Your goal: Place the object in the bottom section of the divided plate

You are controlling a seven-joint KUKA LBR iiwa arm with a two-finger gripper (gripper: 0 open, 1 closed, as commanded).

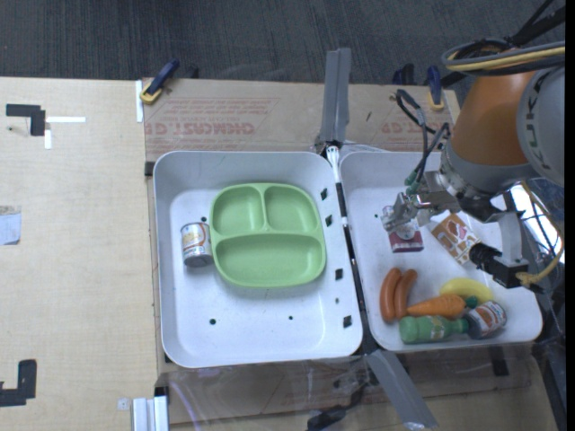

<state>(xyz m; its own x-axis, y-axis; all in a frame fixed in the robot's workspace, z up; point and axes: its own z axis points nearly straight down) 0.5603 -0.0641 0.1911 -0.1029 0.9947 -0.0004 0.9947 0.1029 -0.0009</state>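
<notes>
Over the right-hand shallow white bin [521,330], the grey arm with the orange band [490,119] reaches in and sets its two-finger gripper [402,215] low near that bin's upper left part. Directly under the tool lies a small flat dark-red packet [406,241]; it seems touching or nearly so, but the metal of the wrist crowds the spot. Whether anything sits between the gripper's tips, or how wide they stand, cannot be told from this slant.

Just right of it: a red-and-white printed snack packet [454,237]. Lower in the same bin: two orange-red toy sausages [395,293], an orange toy carrot [437,307], a yellow toy banana [467,287], a green bottle lying on its side [436,329], and a small can with a red label [488,318].

Left bin [180,330]: a light green plastic divided plate [268,234], two small sections above, one long bottom section [268,259] with nothing in it. A small silver tin can [195,243] stands just beside the plate's left rim.

Judgement: picking step, not transport. The likely target is the dark-red packet, not yet lifted. Next move calls for a sure grip on a thin, flat item, a lift clear of the bin wall and central divider, then travel left to the long section; a flat packet may slip.
</notes>
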